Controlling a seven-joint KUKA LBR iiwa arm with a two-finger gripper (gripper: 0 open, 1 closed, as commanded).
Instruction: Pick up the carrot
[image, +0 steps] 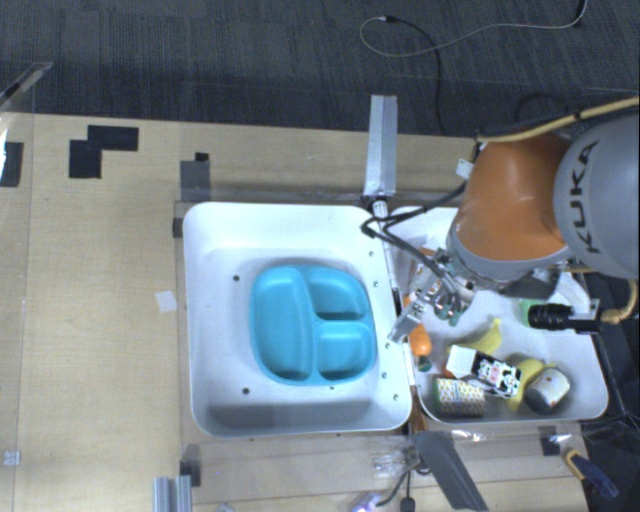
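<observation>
Gripper (425, 312) | your view doesn't settle whether it's open or closed | hangs just above carrot (421, 343) | carrot lies beside right bin's (590, 400) left wall

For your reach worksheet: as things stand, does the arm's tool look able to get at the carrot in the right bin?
Probably yes. The tool hangs right above the carrot at the right bin's left edge, with nothing lying over it. The bin wall beside it and the white box nearby may crowd the approach.
</observation>
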